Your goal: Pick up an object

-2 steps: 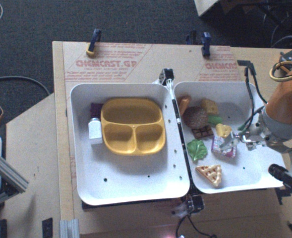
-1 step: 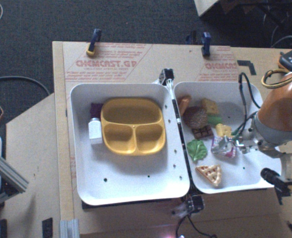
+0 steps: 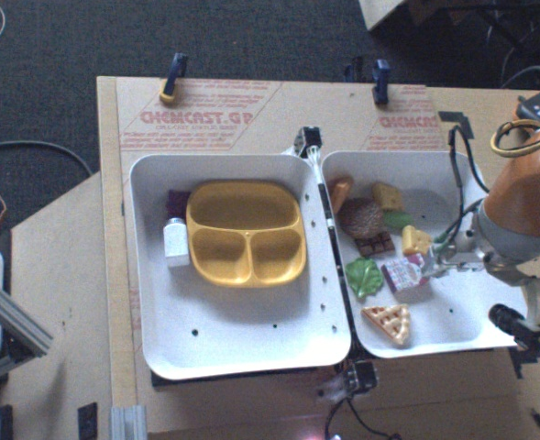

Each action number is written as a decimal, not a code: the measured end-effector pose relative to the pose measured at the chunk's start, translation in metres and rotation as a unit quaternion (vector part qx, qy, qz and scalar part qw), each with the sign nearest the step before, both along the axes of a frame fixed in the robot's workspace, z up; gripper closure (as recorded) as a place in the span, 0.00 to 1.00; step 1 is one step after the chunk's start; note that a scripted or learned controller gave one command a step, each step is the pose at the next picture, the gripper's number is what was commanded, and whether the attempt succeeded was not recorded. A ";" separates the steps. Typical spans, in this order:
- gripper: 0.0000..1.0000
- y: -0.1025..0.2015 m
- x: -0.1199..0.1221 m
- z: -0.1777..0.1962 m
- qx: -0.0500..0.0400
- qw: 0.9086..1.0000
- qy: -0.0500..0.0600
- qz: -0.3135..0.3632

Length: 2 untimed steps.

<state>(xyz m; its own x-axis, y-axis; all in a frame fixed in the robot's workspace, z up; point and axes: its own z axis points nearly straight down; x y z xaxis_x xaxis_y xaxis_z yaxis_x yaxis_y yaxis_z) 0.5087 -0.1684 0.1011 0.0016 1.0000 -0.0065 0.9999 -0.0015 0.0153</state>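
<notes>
Nearest the camera in the right bin (image 3: pixel 453 333) lies a waffle wedge (image 3: pixel 386 323), flat and apart from the rest, which leaves room around it. Just beyond it, a green lettuce leaf (image 3: pixel 364 277) rests against the wall shared with the left bin (image 3: pixel 150 246). It is awkward to reach there.

Beside the leaf sits a pink-and-white packet (image 3: pixel 403 273), and the gripper (image 3: pixel 436 262) is low in the bin, right at the packet's right end. Whether it is wide, narrow or closed on anything cannot be told at this angle. Judging by that placement, the packet is the thing being tried for. The arm (image 3: pixel 517 209) leans in from the right to come at it sideways.

Farther back are a chocolate bar (image 3: pixel 375 244), a yellow cheese block (image 3: pixel 415 239) and a brown patty (image 3: pixel 361 216), crowded closely, so they are harder to take singly.

In the left bin a yellow divided plate (image 3: pixel 247 232) lies with a white bottle (image 3: pixel 176 243) touching its left rim. At the far edge of the tabletop (image 3: pixel 114 154), two clamps (image 3: pixel 172 78) pin the board down.
</notes>
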 end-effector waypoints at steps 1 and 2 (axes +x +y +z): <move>1.00 -0.008 -0.006 0.057 0.001 1.000 0.004 0.000; 1.00 0.002 -0.004 0.112 0.002 1.000 0.003 0.002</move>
<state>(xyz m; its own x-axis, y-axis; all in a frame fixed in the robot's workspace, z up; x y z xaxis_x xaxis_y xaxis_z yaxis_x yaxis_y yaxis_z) 0.5042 -0.1663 0.2130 -0.0023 1.0000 -0.0033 1.0000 0.0023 0.0084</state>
